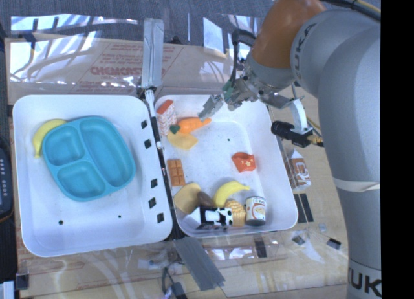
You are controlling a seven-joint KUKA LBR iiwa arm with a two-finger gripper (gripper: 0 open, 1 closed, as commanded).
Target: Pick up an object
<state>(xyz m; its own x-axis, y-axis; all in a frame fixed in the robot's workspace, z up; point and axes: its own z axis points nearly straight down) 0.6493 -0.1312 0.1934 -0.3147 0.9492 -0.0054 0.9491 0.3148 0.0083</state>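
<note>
Reaching in from the right, the grey arm (pixel 336 97) with its orange band is positioning the claw (pixel 210 105) over the upper part of the right bin (pixel 275 162). The claw is hanging just above and to the right of the orange carrot (pixel 191 125), near it; whether it is touching the carrot cannot be told. The state of the claw itself cannot be told at this resolution.

The carrot is lying near the bin's upper left, with a small carton (pixel 167 115) just to its left and a yellow wedge (pixel 184 142) directly below it. A brown waffle bar (pixel 175 171) is lying along the left wall. A red piece (pixel 244 161) is sitting alone toward the right of the bin floor. Along the lower edge, a bread slice (pixel 187 195), a banana (pixel 230 191), a black-and-white cow figure (pixel 216 216) and a small can (pixel 255 210) are crowding together.

The left bin (pixel 39 226) is holding a blue divided tray (pixel 87 156), with a second banana (pixel 44 132) lying against its upper left rim. Both bins are resting on the desk (pixel 116 61).
</note>
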